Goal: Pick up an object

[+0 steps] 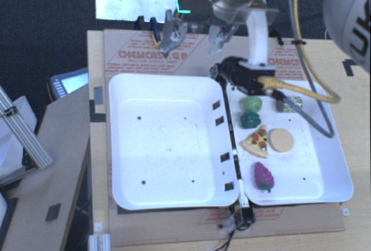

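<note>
Overhead, claw (195,39) spread wide, touching nothing.

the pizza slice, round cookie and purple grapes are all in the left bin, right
Wrong bin: the camera view shows the pizza slice, round cookie and purple grapes all in the right bin.

Bins (168,128) smooth white plastic (faint sheen); bench (97,67) matt pale wood.

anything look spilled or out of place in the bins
Nothing stands out. The pizza slice, tan disc, purple grapes and two green pieces all lie inside the right bin, nothing over its rim.
</note>
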Controlling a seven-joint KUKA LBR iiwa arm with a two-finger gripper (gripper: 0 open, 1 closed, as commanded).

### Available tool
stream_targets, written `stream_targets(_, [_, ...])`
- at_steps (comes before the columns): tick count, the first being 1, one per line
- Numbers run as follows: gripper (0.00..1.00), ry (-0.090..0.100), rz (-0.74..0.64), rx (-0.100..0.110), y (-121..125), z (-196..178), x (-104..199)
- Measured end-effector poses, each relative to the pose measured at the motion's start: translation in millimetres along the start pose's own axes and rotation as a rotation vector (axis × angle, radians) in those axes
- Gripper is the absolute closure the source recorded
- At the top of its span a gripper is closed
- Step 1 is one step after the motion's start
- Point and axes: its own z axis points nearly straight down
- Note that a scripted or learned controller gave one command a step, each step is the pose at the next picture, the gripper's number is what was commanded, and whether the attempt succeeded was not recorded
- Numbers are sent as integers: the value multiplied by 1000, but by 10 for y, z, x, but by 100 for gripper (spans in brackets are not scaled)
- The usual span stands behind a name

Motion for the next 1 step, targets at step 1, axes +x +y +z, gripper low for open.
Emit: stream_targets(1, [100, 1, -2, -2, 2, -113, 4])
